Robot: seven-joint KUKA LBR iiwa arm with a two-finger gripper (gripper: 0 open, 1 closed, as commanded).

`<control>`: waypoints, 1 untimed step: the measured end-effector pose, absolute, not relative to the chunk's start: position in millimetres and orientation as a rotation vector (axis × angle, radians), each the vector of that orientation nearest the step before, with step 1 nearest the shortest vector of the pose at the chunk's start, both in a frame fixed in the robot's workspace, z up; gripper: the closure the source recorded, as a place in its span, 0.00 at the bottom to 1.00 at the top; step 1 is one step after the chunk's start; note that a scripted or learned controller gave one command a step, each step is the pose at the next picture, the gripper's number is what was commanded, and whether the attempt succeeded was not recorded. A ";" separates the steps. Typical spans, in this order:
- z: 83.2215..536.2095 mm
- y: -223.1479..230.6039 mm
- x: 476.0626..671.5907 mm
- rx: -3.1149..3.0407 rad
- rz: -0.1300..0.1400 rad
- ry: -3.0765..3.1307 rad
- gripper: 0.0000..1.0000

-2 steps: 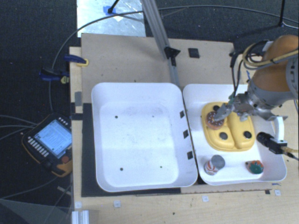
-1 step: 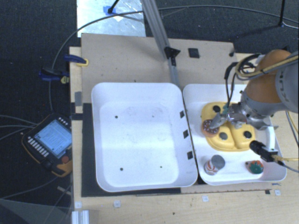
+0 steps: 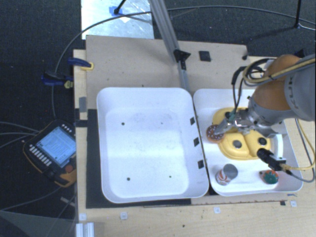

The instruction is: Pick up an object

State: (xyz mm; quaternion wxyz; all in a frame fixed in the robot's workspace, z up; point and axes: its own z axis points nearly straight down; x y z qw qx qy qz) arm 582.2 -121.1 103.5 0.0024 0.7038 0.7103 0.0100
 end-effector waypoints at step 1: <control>117.8 -113.0 587.1 2.202 0.055 2.240 1.00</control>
